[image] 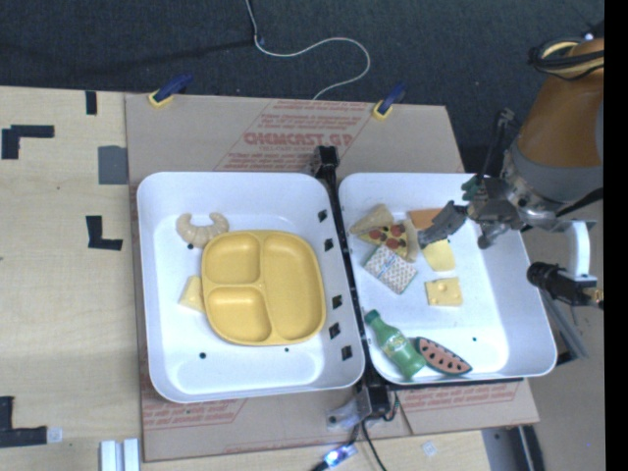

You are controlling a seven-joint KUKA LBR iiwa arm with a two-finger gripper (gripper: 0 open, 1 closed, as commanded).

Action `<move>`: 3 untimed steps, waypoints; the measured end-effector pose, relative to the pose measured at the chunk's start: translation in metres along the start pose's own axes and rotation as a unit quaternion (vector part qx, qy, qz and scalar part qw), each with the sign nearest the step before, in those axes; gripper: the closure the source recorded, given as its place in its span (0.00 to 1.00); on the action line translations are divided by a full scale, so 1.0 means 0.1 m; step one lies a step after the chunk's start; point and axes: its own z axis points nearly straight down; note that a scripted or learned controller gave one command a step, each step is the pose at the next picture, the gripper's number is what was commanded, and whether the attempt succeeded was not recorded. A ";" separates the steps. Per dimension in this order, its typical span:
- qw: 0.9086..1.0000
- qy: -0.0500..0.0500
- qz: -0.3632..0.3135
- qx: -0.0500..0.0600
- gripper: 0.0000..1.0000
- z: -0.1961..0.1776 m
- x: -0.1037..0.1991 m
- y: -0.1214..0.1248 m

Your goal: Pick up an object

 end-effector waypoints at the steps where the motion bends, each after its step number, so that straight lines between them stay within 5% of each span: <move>1: 1.000 -0.001 -0.002 -0.006 0.00 -0.07 0.00 0.02; 3: 1.000 -0.001 -0.001 -0.003 0.00 1.00 -0.01 -0.08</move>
